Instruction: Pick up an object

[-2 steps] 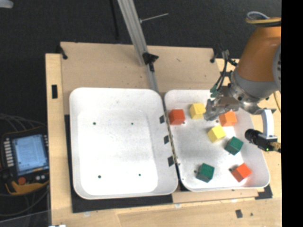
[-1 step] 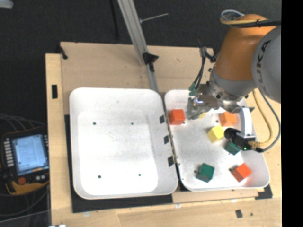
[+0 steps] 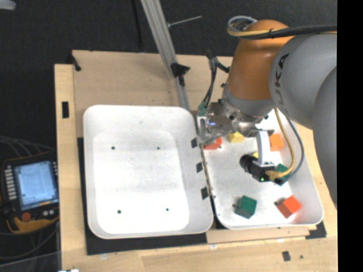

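Note:
My gripper (image 3: pixel 207 130) hangs low over the far left corner of the right bin (image 3: pixel 227 222), close to the wall between the two bins. A small red object (image 3: pixel 212 144) lies right under and in front of it, partly covered by it. A yellow piece (image 3: pixel 235 136) sits just to its right, half hidden under the wrist. Nothing can be seen held in the gripper.
The right bin also holds an orange block (image 3: pixel 276 141), a dark green block (image 3: pixel 245 206), an orange-red block (image 3: pixel 288 206) and a small green piece (image 3: pixel 281 168). The left bin (image 3: pixel 139 169) is beside it. A metal pole (image 3: pixel 164 44) slants up behind the bins.

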Available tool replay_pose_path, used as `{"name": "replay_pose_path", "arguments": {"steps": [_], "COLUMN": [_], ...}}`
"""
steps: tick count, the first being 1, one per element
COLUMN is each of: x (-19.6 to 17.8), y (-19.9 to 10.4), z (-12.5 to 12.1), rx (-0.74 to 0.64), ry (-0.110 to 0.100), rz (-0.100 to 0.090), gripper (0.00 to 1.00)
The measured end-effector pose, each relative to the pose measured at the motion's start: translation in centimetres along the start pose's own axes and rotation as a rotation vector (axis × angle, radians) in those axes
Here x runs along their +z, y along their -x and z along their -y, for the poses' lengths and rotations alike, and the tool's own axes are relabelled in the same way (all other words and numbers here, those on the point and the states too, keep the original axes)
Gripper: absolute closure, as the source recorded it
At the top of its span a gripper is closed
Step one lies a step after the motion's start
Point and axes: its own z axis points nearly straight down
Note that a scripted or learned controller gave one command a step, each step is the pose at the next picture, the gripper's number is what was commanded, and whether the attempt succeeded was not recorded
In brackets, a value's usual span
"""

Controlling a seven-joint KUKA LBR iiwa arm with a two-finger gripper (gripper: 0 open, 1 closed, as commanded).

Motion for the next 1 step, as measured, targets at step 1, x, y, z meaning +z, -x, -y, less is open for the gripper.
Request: {"name": "replay_pose_path", "arguments": {"steps": [1], "x": [1.29], "y": [-4.76], "z": [-1.11], "rx": [0.000], "ry": [0.003], "rz": [0.000], "gripper": [1.00]}}
